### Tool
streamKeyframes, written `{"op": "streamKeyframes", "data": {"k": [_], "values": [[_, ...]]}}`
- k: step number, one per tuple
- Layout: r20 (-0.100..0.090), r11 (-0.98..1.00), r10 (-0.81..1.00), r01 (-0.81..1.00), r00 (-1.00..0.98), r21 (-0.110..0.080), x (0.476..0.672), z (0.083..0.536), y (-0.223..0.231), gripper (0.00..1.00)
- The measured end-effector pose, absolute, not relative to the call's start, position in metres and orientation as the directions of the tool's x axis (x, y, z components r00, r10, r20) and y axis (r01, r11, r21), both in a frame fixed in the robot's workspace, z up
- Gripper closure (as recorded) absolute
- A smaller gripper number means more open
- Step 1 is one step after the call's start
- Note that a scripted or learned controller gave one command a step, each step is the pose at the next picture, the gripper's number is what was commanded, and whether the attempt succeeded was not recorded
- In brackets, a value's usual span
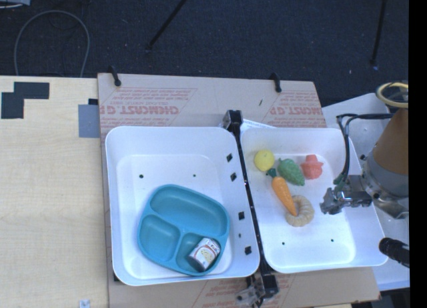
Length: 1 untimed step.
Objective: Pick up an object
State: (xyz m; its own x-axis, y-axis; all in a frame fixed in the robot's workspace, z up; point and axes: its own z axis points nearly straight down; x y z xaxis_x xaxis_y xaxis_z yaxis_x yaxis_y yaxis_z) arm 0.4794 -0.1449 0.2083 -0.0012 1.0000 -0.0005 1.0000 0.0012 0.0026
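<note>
**Supervisor:** What are you seeing on the desk [47, 187] now?

**Operator:** I am looking down at two white bins standing side by side. The left bin [127, 141] is holding a blue divided plate [181, 223]. A small jar [204, 254] is lying on its side in the near right compartment of this plate.

**Supervisor:** And the right bin?

**Operator:** The right bin [320, 247] is holding several toy foods, all grouped in its far half. A yellow lemon [264, 160] is lying at the far left. A green vegetable [291, 171] is lying just beside it on the right, and a red piece [311, 166] is sitting to the right of the green one. An orange carrot [283, 195] is pointing from the lemon toward the near side, and its tip is touching a pale ring-shaped pastry [300, 212].

**Supervisor:** Where is the arm?

**Operator:** The arm is reaching in from the right. The gripper [331, 203] is hanging over the right edge of the right bin, near the pastry but apart from it. I am not seeing any object between the fingers. About the fingers themselves, I cannot tell if they are wide or narrow, because the dark metal parts are too small and blurred for me.

**Supervisor:** So the objects are resting?

**Operator:** Yes, all of them are lying in the bins, and nothing is lifted.
</note>
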Motion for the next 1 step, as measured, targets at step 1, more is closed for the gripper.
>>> {"op": "streamKeyframes", "data": {"k": [1], "values": [[0.002, 0.005, 1.0, 1.0, -0.005, -0.001, 0.4919, 0.2179, -0.097, 1.0]]}}
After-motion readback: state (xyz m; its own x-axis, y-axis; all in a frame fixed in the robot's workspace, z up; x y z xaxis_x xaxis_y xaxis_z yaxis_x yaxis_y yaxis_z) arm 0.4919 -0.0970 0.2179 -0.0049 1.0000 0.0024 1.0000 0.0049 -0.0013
